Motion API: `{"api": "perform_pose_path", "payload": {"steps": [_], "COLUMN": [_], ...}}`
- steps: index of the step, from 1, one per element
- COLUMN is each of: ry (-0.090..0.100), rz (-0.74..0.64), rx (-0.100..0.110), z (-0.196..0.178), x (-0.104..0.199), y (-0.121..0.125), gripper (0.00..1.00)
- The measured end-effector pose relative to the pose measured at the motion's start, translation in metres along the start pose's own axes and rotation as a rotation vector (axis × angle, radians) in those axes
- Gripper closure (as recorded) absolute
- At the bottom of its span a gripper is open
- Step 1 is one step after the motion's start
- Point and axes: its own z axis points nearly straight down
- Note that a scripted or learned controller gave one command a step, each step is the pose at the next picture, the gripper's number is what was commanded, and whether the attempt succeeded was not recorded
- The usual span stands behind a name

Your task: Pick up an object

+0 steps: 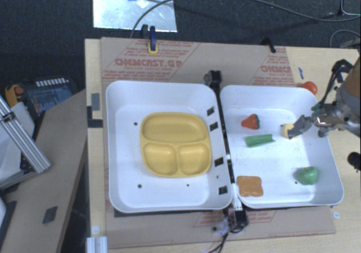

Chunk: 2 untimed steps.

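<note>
Camera view shows a small yellow piece in the right bin, near its right wall. I cannot tell if the fingers hold it. Left of it lie a green stick and a red-orange piece.

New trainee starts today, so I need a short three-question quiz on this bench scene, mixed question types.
1. True or false: the yellow tray lies in the left bin.
2. Which item lies nearest the gripper? A) orange piece B) yellow piece C) green round piece
3. Fill in: the green stick lies just below the ____ piece.

Key: 1 true; 2 B; 3 red
</note>
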Motion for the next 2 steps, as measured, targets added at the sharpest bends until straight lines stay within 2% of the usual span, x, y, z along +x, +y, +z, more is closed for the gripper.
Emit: {"api": "perform_pose_path", "payload": {"steps": [1,2], "ry": [0.000,0.000], "rz": [0.000,0.001], "rx": [0.001,0.001], "z": [0.054,0.112], "x": [-0.007,-0.015], "y": [0.007,0.002], "gripper": [0.00,0.00]}}
